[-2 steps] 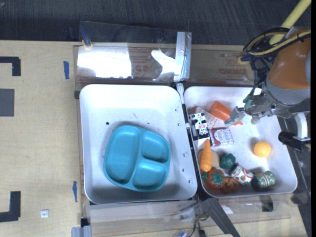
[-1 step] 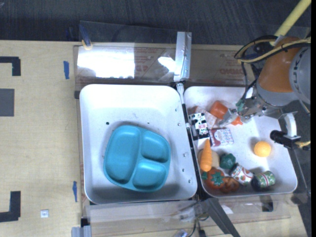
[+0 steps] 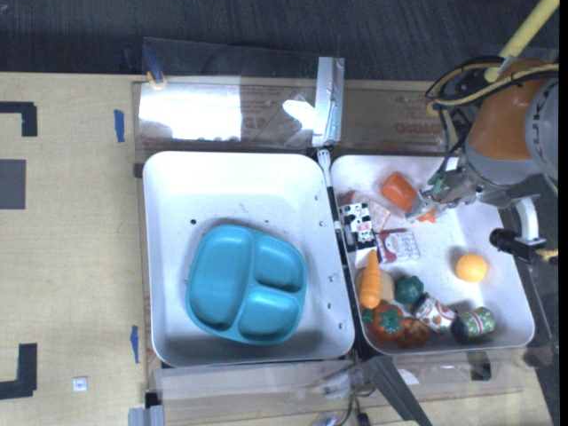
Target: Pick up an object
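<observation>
Along the right bin's (image 3: pixel 519 264) near wall, toys crowd together: a carrot (image 3: pixel 371 283), a green piece (image 3: pixel 409 289) and a tomato (image 3: pixel 387 321) touching, so a grab there may snag neighbours. Farther back, the gripper (image 3: pixel 432 204) hovers just beside the orange block (image 3: pixel 398 190); whether its jaws are open I cannot tell, and closing off-centre could nudge the block away.

Grey arm (image 3: pixel 519 122) from the right, pincer (image 3: pixel 435 201) low over the right bin.
</observation>
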Available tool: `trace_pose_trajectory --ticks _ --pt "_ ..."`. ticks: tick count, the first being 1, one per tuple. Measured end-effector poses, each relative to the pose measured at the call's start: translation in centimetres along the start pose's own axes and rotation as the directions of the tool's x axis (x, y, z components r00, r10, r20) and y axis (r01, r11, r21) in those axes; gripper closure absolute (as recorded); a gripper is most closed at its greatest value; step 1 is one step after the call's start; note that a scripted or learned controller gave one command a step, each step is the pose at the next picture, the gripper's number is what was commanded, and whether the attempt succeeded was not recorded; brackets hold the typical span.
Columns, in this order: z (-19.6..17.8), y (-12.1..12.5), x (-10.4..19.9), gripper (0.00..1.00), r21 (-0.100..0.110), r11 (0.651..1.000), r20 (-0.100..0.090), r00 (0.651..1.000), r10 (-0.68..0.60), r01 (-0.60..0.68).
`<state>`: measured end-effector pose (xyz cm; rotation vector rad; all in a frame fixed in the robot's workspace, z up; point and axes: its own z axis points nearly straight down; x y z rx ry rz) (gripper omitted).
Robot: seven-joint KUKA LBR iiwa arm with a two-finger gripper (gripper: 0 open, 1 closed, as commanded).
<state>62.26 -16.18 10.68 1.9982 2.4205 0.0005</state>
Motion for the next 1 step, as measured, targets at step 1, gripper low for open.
trace_pose_trajectory --ticks 1 --pt "-11.24 -2.49 5.16 1.00 -0.011 0.998 0.001 0.999 0.054 -0.054"
